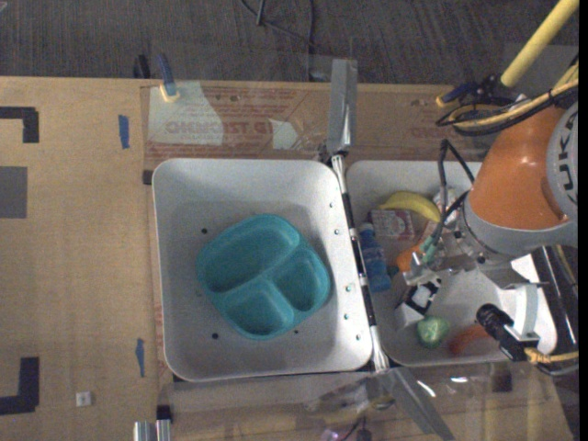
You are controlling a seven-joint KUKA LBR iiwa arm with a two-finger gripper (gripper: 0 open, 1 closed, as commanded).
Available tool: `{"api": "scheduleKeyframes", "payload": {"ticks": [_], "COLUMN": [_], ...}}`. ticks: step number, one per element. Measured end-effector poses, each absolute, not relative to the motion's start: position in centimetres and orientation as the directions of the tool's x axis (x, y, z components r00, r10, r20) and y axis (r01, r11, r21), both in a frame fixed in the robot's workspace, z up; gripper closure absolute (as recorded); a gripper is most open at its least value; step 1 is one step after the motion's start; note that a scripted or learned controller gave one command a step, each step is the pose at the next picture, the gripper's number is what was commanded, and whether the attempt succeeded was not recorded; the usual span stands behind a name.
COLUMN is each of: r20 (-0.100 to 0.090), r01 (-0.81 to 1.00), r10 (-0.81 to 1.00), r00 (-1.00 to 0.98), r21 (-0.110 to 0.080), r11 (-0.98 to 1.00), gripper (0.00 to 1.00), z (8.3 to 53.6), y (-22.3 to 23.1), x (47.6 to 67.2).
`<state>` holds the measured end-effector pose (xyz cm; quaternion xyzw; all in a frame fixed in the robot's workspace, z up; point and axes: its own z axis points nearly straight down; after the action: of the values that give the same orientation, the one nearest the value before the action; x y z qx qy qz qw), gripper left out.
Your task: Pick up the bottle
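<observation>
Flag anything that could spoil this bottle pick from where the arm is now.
1. The blue bottle lies right against the bin's left wall, leaving little room for a finger on that side.
2. The banana, a small carton and an orange piece crowd it, so a neighbour may get grabbed or shoved.
3. The gripper sits right of the bottle, not over it.

A tan wooden bench [64,274] with blue tape marks [124,131] meets dark grey carpet [110,21] beyond.

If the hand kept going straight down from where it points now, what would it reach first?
Probably the small black-and-white item right beneath the hand; depth is hard to judge. The blue bottle lies off to the side, against the bin wall.
</observation>
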<state>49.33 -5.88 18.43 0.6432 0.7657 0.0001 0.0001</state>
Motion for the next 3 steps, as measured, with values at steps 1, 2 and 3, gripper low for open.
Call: {"api": "scheduleKeyframes", "payload": {"ticks": [1,2,3], "r20": [0.0,0.0,-0.002], "r01": [0.985,0.971,0.932], "r10": [0.985,0.971,0.932], "r00": [-0.173,-0.238,-0.362], "r21": [0.0,0.0,0.002], "r11": [0.173,0.238,0.362], "gripper": [0.0,0.0,0.0], "z": [18.4,11.3,13.6], "y": [-5.9,-10.2,-14.5], "x": [49.3,47.9,48.0]}}
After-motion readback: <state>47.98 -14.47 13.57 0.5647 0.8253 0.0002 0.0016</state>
